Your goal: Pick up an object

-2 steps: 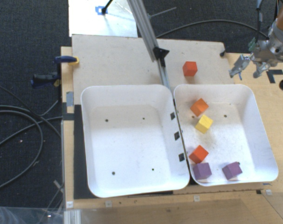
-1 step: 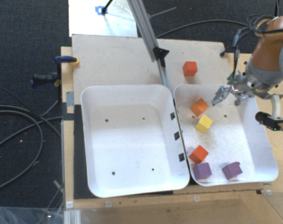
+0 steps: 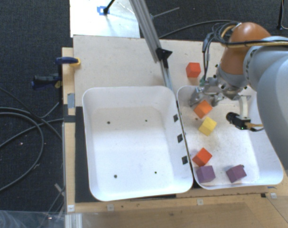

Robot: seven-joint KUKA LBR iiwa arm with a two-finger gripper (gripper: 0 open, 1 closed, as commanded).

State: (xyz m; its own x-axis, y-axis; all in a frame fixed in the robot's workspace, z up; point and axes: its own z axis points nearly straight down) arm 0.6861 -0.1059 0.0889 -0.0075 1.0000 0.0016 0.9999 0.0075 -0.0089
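Note:
My gripper [image 3: 205, 98] hangs low over the far left part of the right bin [image 3: 264, 160]. An orange cube [image 3: 203, 109] lies right at its tip, tilted, touching or nearly touching it; I cannot make out whether it is gripped. A yellow cube [image 3: 208, 126] lies just in front of that one. Toward the bin's near edge lie a second orange cube [image 3: 202, 156] and two purple cubes [image 3: 205, 173] [image 3: 236, 173].
A red-orange cube [image 3: 193, 70] sits on the bench behind the right bin. The left bin [image 3: 94, 141] stands beside it, sharing a raised wall. A slanted metal pole [image 3: 148, 27] crosses the back of the bench. The arm's body covers the right bin's far right.

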